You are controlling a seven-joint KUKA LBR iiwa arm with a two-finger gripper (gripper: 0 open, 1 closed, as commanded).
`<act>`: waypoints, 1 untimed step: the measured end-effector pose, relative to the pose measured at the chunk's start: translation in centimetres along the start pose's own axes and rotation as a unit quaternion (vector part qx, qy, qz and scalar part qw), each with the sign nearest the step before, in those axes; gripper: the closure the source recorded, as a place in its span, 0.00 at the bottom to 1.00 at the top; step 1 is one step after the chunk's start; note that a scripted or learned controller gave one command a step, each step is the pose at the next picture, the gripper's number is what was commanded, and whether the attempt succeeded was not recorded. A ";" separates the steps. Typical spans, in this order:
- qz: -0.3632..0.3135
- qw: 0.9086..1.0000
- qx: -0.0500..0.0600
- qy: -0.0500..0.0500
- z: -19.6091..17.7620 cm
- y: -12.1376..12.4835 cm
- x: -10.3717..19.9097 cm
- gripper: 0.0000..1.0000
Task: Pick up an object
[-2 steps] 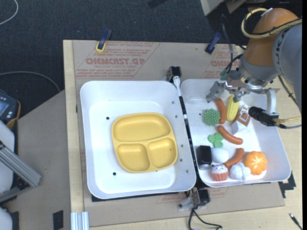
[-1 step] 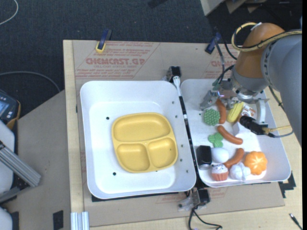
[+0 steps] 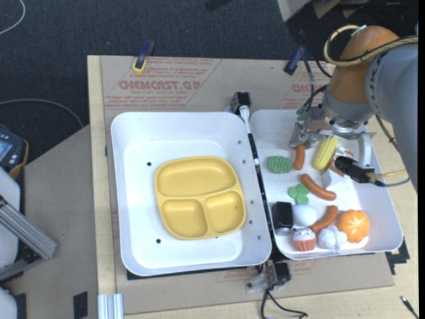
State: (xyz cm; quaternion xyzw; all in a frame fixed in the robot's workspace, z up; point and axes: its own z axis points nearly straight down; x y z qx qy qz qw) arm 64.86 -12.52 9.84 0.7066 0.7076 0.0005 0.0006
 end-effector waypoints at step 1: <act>0.001 1.000 -0.002 -0.001 -5.4 -0.7 -0.7 1.00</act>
